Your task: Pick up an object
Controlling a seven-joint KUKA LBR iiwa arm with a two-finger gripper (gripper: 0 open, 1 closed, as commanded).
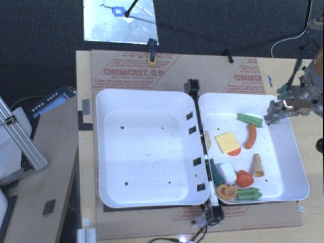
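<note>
1. The claw (272,111) sits at the right bin's (293,151) far right rim, low over the bin's upper corner. Whether it is spread or pressed together I cannot tell from this slanted view, and nothing shows between its tips.
2. Nearest to it lies a green bean-like piece (250,119), just beside the claw toward the bin's middle. Next come an orange sausage-shaped piece (250,136) and a yellow block (228,142) resting on a red disc.
3. Further off, near the bin's front edge, sit a cone (257,165), a red tomato-like piece (244,178), a white block (228,172) and a tight cluster of green and orange items (238,193).
4. The left bin (147,146) lies well apart from the claw on the desk (131,67).
5. Likely risks: descending so close to the rim, the claw could strike the bin wall instead of an object. The green piece is slim and low, so a closing grip might slide over it or nudge it aside. In the crowded front cluster, a grasp could catch two things or none.
</note>
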